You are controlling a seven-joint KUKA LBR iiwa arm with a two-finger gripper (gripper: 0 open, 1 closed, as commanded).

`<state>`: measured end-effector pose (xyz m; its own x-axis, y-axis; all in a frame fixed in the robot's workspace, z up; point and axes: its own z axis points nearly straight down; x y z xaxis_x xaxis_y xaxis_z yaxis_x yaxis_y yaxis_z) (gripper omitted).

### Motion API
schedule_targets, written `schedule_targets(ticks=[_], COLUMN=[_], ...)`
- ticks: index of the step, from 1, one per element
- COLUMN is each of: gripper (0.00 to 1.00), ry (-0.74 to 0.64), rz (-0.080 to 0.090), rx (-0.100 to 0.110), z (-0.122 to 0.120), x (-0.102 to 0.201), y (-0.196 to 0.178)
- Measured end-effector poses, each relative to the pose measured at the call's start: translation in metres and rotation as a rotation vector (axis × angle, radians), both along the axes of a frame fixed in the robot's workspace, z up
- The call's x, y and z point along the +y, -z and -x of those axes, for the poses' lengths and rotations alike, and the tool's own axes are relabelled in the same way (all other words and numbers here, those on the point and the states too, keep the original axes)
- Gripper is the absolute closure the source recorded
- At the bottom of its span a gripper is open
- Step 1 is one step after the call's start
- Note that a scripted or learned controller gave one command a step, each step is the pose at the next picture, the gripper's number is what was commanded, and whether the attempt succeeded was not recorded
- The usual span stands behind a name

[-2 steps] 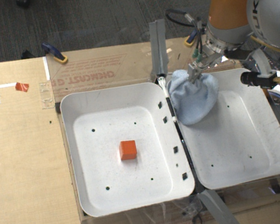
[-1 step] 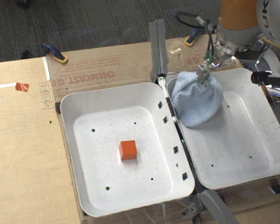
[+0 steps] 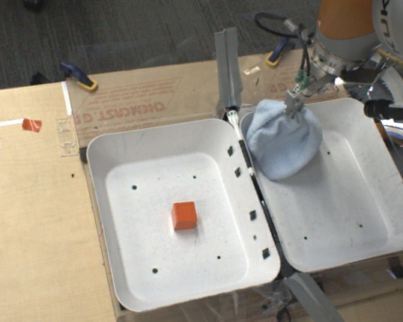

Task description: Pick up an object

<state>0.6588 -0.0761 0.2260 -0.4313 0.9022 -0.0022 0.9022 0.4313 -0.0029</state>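
Hand pinches top of pale blue cloth in right bin; thin pinch may slip when raised.

two blue clamps on cardboard

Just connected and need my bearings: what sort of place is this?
Probably a robotics lab bench: two white bins on clamped cardboard, holding an orange block and a blue cloth, with the arm's pincer at the cloth.
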Motion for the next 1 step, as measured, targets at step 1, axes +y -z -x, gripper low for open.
schedule_targets(ticks=[1], gripper=[1.0], ry=[0.001], rz=[0.001], rx=[-0.001], z=[-0.0003], x=[-0.0012], y=[-0.0084])
